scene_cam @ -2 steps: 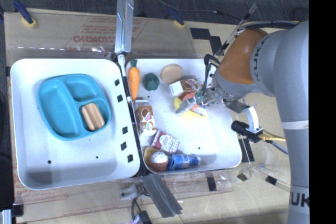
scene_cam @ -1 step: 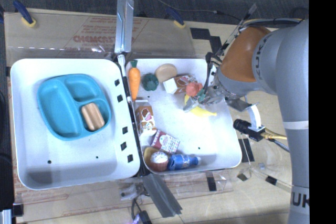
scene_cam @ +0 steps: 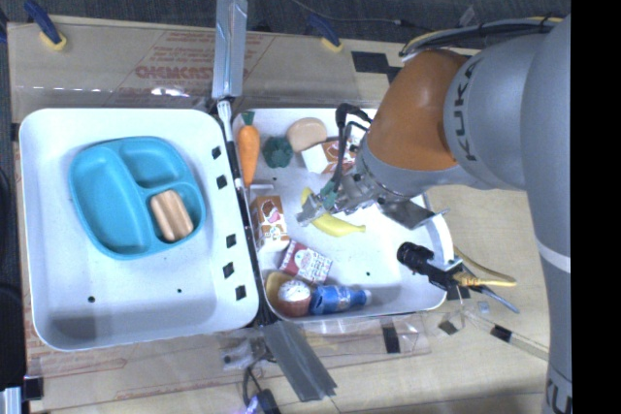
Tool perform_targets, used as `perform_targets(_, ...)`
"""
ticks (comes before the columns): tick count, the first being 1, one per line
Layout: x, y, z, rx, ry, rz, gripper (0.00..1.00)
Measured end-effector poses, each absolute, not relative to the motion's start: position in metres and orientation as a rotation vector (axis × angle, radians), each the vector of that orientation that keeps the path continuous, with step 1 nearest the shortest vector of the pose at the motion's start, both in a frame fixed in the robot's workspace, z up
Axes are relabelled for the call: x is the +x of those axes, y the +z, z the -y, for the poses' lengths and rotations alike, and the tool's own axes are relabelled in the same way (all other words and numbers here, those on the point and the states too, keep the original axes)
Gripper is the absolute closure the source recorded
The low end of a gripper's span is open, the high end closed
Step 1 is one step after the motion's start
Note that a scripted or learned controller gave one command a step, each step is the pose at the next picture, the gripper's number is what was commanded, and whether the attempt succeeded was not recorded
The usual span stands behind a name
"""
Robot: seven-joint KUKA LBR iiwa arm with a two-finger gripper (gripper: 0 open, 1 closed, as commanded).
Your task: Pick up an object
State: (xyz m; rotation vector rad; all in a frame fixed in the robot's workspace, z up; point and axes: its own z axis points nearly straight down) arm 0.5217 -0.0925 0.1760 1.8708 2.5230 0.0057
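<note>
A: Nearest the lens is the arm itself, a fat grey casting with a glossy orange band, hanging over the right bin. It hides the bin's upper right corner.

B: And the gripper?

A: Low in the middle of that bin, tips just above a small yellow banana. Metal, cluttered, dark against white. Whether the fingers are spread or pinched I cannot tell; nothing shows between them.

B: So the banana is the target?

A: My guess only. It lies on bare bin floor, curved, smooth plastic by the look. Close by: a printed packet to its left, a red-and-white carton below, a blue bottle and a round tin along the bottom wall.

B: What could spoil it?

A: A slick, rounded, banana-shaped toy may squirt sideways if the pads close off-centre. Coming down too far left, the fingers could catch the packet edge instead. The flat cartons offer little to bite on.

B: Further up?

A: An orange carrot with a green top against the dividing wall, a dark green lump, a pale rounded piece. All apart from the gripper.

B: The other bin?

A: The left bin holds a blue divided tray, matte plastic, with a tan sausage-like roll in its lower right compartment.
</note>
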Motion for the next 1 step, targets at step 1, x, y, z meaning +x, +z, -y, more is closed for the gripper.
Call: perform_targets(1, 0.5469, 0.1930, 0.0276, 1.831, -0.001, -2.556, 1.00)
